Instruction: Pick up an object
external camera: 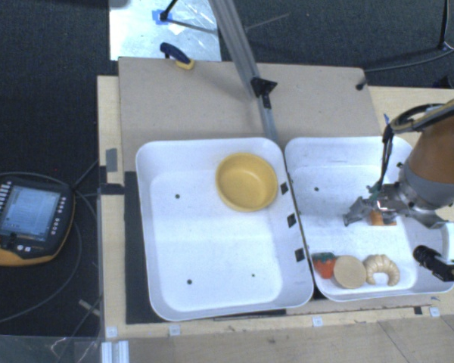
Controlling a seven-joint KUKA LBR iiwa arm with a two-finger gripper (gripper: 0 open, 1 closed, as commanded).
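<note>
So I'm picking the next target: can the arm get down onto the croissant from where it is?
Probably yes. The croissant lies uncovered in the right bin, beside the round biscuit, and the pincer hangs just above it in the same bin.

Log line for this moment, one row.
gripper low in right bin | fingers unclear | yellow bowl in left bin | croissant untouched

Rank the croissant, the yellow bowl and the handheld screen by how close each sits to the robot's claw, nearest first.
From the gripper in the right bin:
1. Croissant, just below it in the same bin.
2. Yellow bowl, in the left bin.
3. Handheld screen, on the floor at far left.
</note>
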